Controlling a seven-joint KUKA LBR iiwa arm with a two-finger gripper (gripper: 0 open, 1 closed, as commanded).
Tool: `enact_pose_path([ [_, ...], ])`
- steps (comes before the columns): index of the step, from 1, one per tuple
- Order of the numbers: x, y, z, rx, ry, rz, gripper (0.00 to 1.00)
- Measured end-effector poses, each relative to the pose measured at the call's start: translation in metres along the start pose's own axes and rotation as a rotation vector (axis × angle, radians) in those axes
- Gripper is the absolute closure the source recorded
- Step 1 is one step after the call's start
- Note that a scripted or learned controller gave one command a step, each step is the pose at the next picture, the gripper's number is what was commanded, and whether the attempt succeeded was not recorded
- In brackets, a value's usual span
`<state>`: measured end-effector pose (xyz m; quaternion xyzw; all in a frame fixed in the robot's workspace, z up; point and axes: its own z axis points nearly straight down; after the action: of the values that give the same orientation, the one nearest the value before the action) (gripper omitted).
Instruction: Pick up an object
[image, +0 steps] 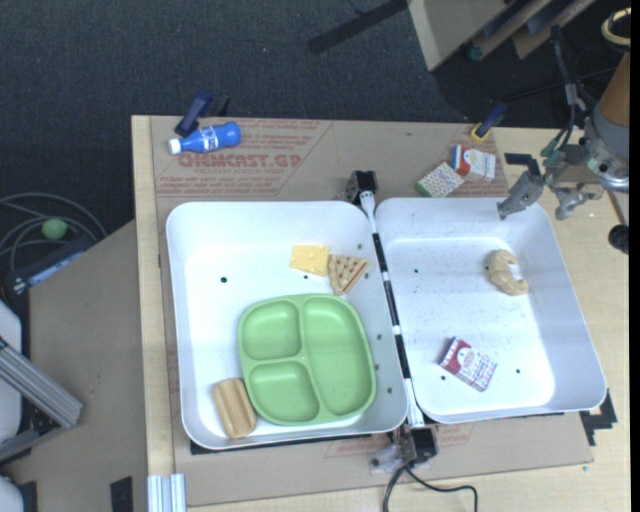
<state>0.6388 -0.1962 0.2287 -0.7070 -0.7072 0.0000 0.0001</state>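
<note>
Blue plastic catches the eye first at the far left of the bench: a small bottle (205, 139) with a white cap lies on its side on the printed cardboard sheet (300, 150) beyond the bins.

In the left bin (190, 300), a smooth white tray with rounded corners, a ridged tan wafer-like block (234, 407) lies at the near edge, touching the rim of a pale green divided plate (304, 358) with three compartments. Just beyond the plate rest a flat yellow cheese wedge (310, 260) and a waffle-patterned cracker triangle (347, 271), the two touching.

Between the bins runs a dark strip (385, 290). On the cardboard past the right bin sit two small printed cartons (458, 172), close together.

The right bin (560, 350), white and faintly speckled, holds a red-and-white packet (468, 364) near its front and a lumpy beige pastry-shaped piece (506, 272), perhaps a croissant toy, toward the back.

At the far right the gripper (545, 195) hangs over the right bin's back corner, well apart from the pastry. Its two grey metal fingers (519, 194) are spread apart, with nothing between them.
</note>
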Motion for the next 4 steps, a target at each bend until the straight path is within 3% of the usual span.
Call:
enact_pose_path([
  [1, -0.022, 0.026, 0.107, 0.004, 0.001, 0.001, 0.00],
  [2, -0.011, 0.000, 0.145, 0.002, 0.001, 0.000, 0.00],
  [3, -0.012, 0.001, 0.133, -0.002, -0.001, 0.000, 1.00],
  [4, 0.030, -0.063, 0.072, 0.000, 0.001, -0.001, 1.00],
])
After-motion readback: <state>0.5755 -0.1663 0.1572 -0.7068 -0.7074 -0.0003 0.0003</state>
